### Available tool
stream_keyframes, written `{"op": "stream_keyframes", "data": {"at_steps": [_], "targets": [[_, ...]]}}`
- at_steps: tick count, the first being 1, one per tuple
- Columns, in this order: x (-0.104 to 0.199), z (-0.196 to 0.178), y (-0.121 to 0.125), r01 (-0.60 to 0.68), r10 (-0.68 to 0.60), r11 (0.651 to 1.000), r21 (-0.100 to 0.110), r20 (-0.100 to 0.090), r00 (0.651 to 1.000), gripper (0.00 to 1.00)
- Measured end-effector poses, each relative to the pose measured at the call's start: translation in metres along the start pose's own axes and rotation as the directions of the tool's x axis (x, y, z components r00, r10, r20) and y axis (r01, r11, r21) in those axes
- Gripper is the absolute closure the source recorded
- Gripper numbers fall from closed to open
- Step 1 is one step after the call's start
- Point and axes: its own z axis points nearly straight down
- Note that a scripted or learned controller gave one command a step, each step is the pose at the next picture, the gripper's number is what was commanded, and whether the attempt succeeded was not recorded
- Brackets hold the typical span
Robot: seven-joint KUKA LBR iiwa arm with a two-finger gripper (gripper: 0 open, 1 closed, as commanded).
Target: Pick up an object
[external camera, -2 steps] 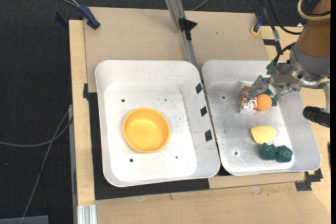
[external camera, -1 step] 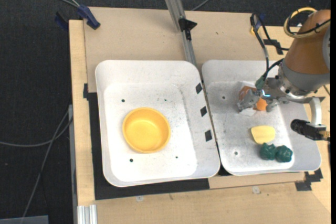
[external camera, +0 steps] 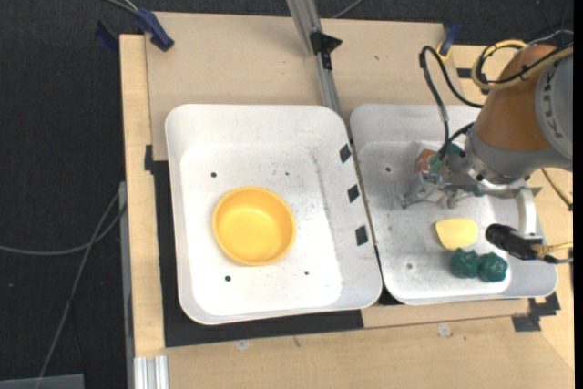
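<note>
Two white bins side by side on the desk [external camera: 228, 50]. Left bin [external camera: 191, 141] holds a yellow bowl [external camera: 254, 225], upright, sitting left of centre, well apart from the arm. Right bin [external camera: 383, 132] holds the candidates for the pick: a pale yellow lump [external camera: 455, 232], maybe a lemon-ish toy, and just below it a dark green object [external camera: 479, 265] that looks like two rounded lumps joined, near the bin's front edge. A small reddish-brown thing [external camera: 425, 162] lies near the bin's back, right beside the wrist; too small and part hidden to name.

Arm [external camera: 515, 118] reaches in from the right, orange band above the wrist, cables looped over it. Claw [external camera: 421, 193] is low in the right bin, left of the yellow lump, over bare bin floor. Fingers are blurred grey metal against the white; can't tell if apart or together. Nothing seen between them.

Progress: early or mid-try. Claw is down in the bin but no object lifted, all items resting on bin floors. Grasp and lift both left, judging from this. Nearest targets are the reddish thing and the yellow lump; cannot tell which is aimed at
</note>
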Motion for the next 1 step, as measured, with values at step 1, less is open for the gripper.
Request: {"op": "stream_keyframes", "data": {"at_steps": [1], "targets": [[0.0007, -0.0160, 0.0019, 0.000, 0.000, 1.000, -0.008, -0.001, 1.000, 1.00]]}}
